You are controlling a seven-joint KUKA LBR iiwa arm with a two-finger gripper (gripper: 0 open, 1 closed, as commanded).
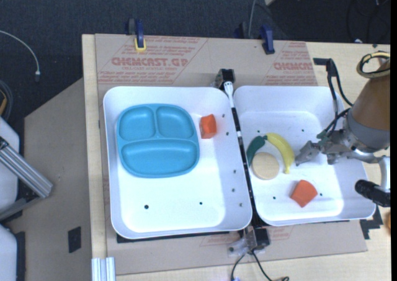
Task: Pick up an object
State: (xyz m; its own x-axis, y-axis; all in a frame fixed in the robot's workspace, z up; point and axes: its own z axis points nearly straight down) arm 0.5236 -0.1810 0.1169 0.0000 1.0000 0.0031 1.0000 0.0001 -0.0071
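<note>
Down at the bottom of the frame, closest to you, a black clip (255, 237) sits at the front edge of the bench, right where the two white bins meet. Wires hang below it.

Just above that, you see the right bin (279, 109). Four things lie in it. A red-orange block (304, 193) sits low in the bin, off by itself. Up and to the left of it is a round tan thing (265, 165). A yellow banana (282, 149) lies just beside the tan thing and looks to be touching it. A dark green thing (255, 147) curls on the left of the banana, near the bin's left wall.

Your gripper (304, 153) comes in from the right side of the frame. Its tip is low in the right bin, just to the right of the banana and above the red-orange block. You cannot tell if it is wide or narrow from this view. It holds nothing that you can see. The grey arm (372, 112) with its orange part is at the far right edge.

Look at the left bin (180, 199) next. A big blue plate (158, 140) with three parts lies in its upper half. A small orange block (208, 126) stands just to the right of the plate.

Both bins rest on a brown board (186, 50) with red letters. Two blue clamps (138, 28) hold the board at the top.
</note>
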